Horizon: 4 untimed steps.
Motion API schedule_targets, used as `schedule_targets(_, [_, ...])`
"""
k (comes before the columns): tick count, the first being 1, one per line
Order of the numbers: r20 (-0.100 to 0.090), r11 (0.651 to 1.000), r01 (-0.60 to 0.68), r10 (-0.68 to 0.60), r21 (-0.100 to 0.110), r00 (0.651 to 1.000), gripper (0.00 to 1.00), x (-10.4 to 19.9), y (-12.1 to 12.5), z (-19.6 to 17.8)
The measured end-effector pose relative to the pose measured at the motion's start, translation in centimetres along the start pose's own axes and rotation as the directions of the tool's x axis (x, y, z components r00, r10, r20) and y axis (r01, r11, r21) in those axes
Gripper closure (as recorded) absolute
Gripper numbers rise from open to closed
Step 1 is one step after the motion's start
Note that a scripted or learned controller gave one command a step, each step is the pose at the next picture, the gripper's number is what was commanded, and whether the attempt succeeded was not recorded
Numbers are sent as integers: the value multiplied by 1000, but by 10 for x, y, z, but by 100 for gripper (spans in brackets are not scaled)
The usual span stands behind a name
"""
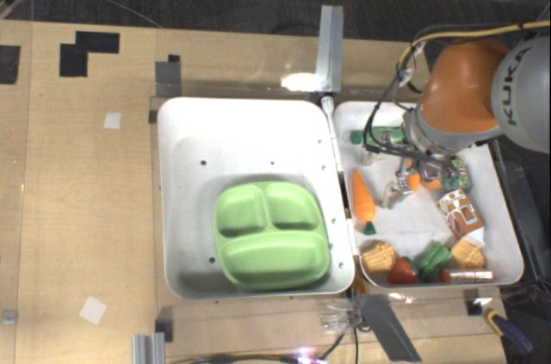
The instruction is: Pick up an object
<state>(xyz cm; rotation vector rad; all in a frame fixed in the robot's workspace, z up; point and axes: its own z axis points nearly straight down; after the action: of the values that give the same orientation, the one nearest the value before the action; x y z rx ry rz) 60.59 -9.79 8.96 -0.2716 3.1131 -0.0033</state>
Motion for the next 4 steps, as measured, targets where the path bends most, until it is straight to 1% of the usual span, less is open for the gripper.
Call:
schedule_targets(1, [3, 999, 32, -32, 3, 999, 0, 92, 6, -4])
schedule_targets(2, [9, 998, -68, 68, 5, 998, 0, 101, 23, -4])
schedule_targets(3, [5, 999, 39, -39, 7, 999, 0, 96, 26, -4])
schedule_targets(4, [-2, 1000, -25, 25, 2, 1000, 0, 65, 26, -3])
